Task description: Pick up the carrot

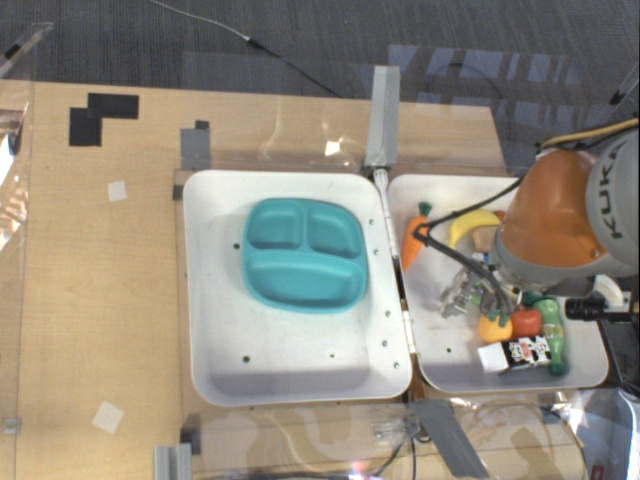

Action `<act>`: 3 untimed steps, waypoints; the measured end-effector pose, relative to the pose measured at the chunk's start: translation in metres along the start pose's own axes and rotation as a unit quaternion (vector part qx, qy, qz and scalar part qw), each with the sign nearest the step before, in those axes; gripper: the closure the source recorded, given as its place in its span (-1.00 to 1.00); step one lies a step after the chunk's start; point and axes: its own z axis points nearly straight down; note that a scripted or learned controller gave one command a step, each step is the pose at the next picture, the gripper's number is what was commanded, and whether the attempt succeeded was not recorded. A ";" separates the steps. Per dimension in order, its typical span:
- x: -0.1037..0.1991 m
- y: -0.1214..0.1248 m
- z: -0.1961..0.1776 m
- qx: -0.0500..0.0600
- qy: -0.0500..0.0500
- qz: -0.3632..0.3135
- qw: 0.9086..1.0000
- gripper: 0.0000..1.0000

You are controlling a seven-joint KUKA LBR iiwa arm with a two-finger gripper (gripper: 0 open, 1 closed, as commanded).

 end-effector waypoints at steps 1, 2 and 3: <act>0.000 0.000 0.000 0.000 0.000 0.000 1.000 -1.00; 0.014 -0.039 0.011 0.001 0.001 0.114 0.993 -1.00; 0.012 -0.036 0.000 -0.001 -0.001 0.111 0.994 1.00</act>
